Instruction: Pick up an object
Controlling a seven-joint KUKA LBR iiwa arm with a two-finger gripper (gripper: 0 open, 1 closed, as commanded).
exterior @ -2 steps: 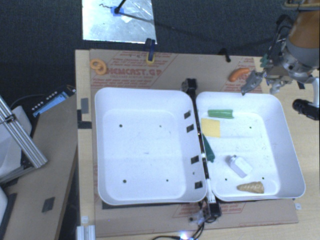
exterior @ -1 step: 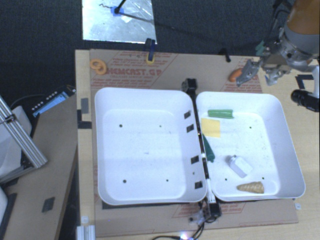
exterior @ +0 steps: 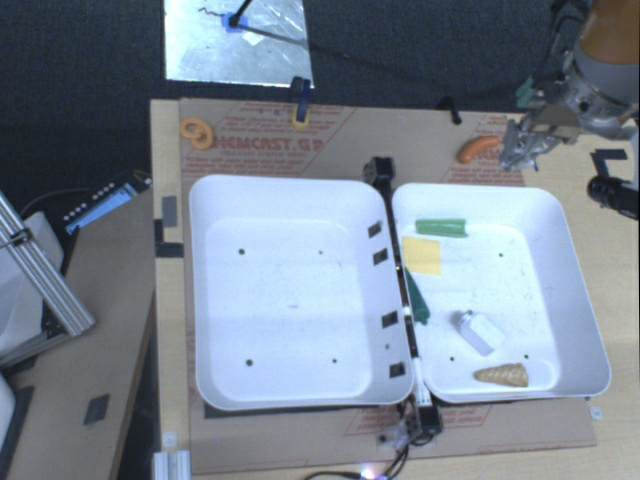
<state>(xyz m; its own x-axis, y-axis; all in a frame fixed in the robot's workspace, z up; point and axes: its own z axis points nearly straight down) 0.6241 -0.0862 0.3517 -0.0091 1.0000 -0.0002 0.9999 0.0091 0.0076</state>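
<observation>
Overall: the gripper [exterior: 522, 150] hangs at the upper right, beyond the far rim of the right bin [exterior: 575, 258], above the cardboard sheet [exterior: 300, 133]
Gripper state: nothing sits between its fingers; whether they are spread or pressed together I cannot tell
Arm: grey wrist with an orange band [exterior: 608, 28], reaching in from the right
Orange object [exterior: 478, 149]: lies on the cardboard just left of the gripper, outside both bins
Green block [exterior: 441, 227]: in the right bin near its far wall, below and left of the gripper
Yellow square [exterior: 421, 256]: just beneath the green block, near the divider
Dark green piece [exterior: 416, 298]: slanted along the bin's left wall, below the yellow square
White object [exterior: 476, 331]: near the bin's middle, toward the near side, well apart from the gripper
Tan cone [exterior: 501, 374]: lies flat at the near wall, farthest from the gripper
Left bin [exterior: 210, 208]: white, touching the right bin at a black clipped seam
Bench: pale wood under the cardboard
Surroundings: dark carpet with a shiny foil sheet [exterior: 238, 26] at the top, an orange ring [exterior: 197, 132] at the cardboard's far left corner
</observation>
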